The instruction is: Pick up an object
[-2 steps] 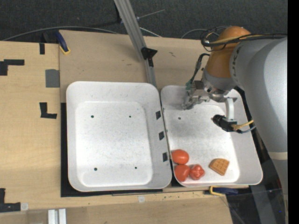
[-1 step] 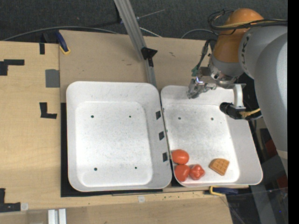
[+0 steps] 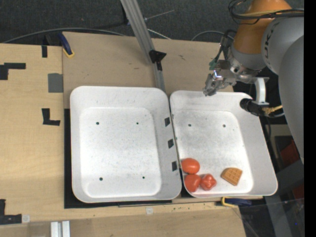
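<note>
The right bin [image 3: 256,147] holds three red, tomato-like pieces near its front left corner: one at the left wall [image 3: 190,166], one below it [image 3: 192,182] and a smaller one [image 3: 208,181] beside that. A tan waffle-like piece [image 3: 232,176] lies to their right. My gripper [image 3: 211,89] hangs over the back rim of the right bin, far from all these things, with nothing visible between its fingers.
The left bin [image 3: 79,132] sits beside the right one, sharing a middle wall. A slanted metal pole [image 3: 143,33] rises behind the bins. The arm's grey body [image 3: 291,58] fills the right side above the right bin.
</note>
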Available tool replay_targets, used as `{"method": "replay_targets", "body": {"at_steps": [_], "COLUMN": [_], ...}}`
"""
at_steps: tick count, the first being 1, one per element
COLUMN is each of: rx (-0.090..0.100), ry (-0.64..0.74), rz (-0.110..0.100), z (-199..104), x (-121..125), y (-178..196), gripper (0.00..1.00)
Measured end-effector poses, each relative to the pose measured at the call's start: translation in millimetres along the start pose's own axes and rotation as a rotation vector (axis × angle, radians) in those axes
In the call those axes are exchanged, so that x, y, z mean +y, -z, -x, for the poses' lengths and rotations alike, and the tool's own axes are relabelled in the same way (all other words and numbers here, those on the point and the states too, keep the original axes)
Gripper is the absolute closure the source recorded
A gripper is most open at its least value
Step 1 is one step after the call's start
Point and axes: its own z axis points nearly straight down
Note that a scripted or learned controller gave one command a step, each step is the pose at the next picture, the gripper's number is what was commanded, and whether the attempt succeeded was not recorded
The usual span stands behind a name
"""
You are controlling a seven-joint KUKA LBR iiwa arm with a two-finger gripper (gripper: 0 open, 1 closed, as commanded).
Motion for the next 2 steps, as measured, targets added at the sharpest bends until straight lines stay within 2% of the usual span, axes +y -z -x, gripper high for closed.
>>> {"method": "replay_targets", "body": {"at_steps": [1, 2], "rx": [0.000, 0.000], "ry": [0.000, 0.001], "rz": [0.001, -0.007], "z": [-0.8, -36.4], "x": [1.5, -25.9], "y": [53.7, 41.5], "gripper": [1.00, 1.00]}}
